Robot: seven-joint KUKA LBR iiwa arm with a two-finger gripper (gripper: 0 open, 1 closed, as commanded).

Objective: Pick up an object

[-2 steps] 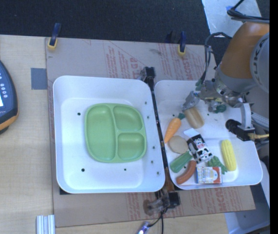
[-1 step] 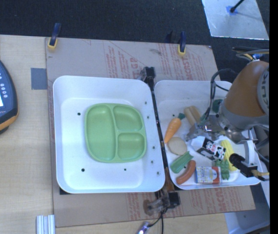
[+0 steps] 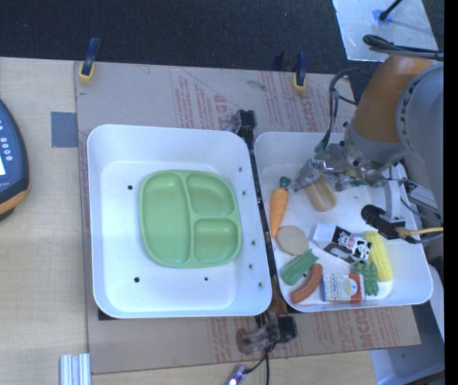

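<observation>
1. We find the gripper (image 3: 318, 176) low in the right bin (image 3: 421, 291), upper middle; whether it grips we cannot tell
2. A tan block (image 3: 322, 195) lies touching it
3. We judge the block light, stiff, best taken across its short sides

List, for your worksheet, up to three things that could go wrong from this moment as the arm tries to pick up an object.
1. The gripper sits low by a tan cylindrical piece; a rounded shape like that may slip out.
2. The carrot lies close by and could get knocked.
3. The toys in the right bin are crowded: the corn cob, sausage and small carton nearly touch, so a later grasp may catch two.
</observation>
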